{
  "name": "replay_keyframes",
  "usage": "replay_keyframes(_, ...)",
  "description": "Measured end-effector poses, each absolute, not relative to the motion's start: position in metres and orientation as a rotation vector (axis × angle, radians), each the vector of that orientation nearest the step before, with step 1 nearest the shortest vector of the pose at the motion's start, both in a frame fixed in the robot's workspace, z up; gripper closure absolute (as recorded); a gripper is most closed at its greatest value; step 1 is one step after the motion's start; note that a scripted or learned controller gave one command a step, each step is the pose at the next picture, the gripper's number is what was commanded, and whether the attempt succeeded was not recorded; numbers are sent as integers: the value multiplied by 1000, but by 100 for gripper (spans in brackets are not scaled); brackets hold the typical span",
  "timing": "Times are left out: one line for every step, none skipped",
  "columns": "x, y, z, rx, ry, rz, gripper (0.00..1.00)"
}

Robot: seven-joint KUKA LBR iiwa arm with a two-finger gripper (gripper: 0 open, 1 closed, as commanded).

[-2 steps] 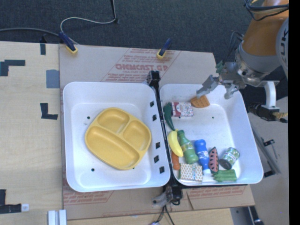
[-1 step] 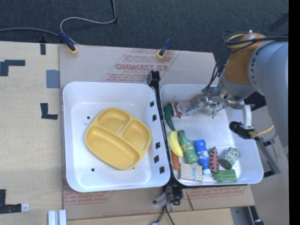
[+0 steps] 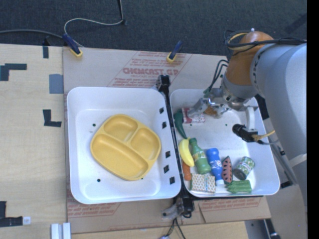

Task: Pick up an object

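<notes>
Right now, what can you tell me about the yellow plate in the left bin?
The yellow plate looks like smooth plastic, rounded at the corners, with three sunken sections split by raised ridges. It lies flat, right side up and turned at a slant, about in the middle of the left white bin. It rests on the bin's floor, nothing lying on it.

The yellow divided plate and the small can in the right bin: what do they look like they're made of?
The yellow plate looks like moulded plastic, matte to slightly satin: even colour, soft rounded dividers, no sharp glare. The can looks like metal, or metal-look plastic: grey shiny end, with a green label around it. It is too small to tell which.
</notes>
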State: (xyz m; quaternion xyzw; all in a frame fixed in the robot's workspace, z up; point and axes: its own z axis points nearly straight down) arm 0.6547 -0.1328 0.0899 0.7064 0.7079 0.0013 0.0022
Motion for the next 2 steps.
replay_keyframes(657,-131,102,2215,2222,14,100)
replay_keyframes(655,-131,100,2218,2224,10,0)
